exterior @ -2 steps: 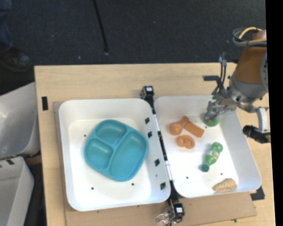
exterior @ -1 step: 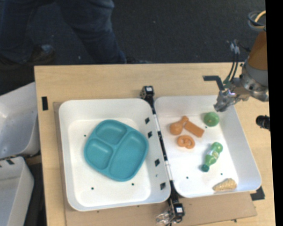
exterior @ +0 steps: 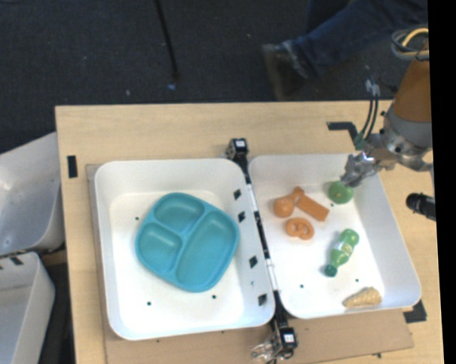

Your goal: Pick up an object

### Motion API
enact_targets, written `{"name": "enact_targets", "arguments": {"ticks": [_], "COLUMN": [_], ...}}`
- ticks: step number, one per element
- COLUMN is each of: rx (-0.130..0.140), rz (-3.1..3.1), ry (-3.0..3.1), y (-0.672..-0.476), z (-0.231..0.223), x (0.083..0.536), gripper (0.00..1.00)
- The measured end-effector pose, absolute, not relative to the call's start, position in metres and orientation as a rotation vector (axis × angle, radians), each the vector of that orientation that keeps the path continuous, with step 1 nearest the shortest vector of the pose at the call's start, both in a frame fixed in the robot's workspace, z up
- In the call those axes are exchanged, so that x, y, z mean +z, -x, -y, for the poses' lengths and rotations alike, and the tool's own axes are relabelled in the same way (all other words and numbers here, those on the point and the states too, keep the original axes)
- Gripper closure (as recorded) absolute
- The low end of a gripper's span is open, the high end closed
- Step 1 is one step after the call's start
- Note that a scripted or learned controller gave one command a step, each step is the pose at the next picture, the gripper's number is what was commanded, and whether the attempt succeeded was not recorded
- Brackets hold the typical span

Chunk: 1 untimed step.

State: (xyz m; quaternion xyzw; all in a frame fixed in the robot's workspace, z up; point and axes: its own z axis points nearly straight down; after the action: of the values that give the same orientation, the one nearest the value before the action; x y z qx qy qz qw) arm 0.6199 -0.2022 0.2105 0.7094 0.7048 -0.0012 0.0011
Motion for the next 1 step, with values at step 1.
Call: {"name": "enact_targets", "arguments": {"ticks": [1], "rx": [0.003], "rz": [-2.228], "ry": [-2.214], "y": [-0.6183], "z": [0.1530], "x": [0.2267], "gripper": [1.00]}}
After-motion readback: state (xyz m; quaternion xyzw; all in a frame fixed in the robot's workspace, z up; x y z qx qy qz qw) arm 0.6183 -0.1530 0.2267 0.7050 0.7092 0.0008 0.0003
